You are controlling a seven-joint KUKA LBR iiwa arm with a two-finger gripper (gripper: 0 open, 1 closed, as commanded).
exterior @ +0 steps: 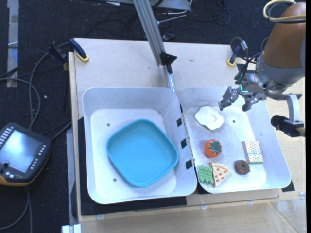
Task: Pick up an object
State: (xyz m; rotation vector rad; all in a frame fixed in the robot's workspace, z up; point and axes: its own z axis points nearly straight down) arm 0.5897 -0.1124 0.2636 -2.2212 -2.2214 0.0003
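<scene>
My gripper [237,102] hangs over the back of the right bin [272,144], its two fingers spread apart with nothing between them. Just below and left of it lies a white fried-egg toy [209,117]. Further toward the front sit a red tomato [213,148], a patterned cracker block [252,152], a brown chocolate donut [242,167], a pizza slice [219,173] and a green leafy piece [205,174].
The left bin [92,110] holds a blue square plate [141,152]. A metal pole [153,28] slants over the divider between the bins. A teach pendant [22,152] lies on the floor at the left. Clamps [77,50] grip the bench's back corners.
</scene>
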